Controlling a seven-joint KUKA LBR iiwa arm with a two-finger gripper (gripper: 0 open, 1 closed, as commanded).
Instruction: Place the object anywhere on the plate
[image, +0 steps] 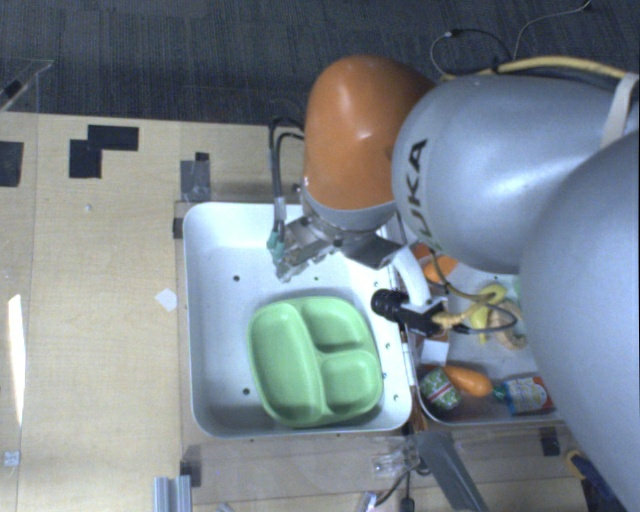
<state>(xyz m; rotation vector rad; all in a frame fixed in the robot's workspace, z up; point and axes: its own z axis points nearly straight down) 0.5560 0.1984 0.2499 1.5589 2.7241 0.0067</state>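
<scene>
A green plate (315, 358) with three compartments lies in the left white bin (215, 330), toward its front right. Nothing lies on the plate. My gripper (287, 258) hangs over the bin floor just beyond the plate's far edge, under the orange band of the arm (360, 130). I see no object in it from this angle. The loose objects lie in the right bin: an orange carrot (468, 380), a yellow banana-like piece (490, 300) and a small green and red item (440, 392).
The grey arm covers most of the right bin (425, 405). A blue and red packet (522, 394) lies at that bin's front. A black cylinder (400, 306) sticks out over the divide between the bins. A tan bench (90, 300) lies to the left.
</scene>
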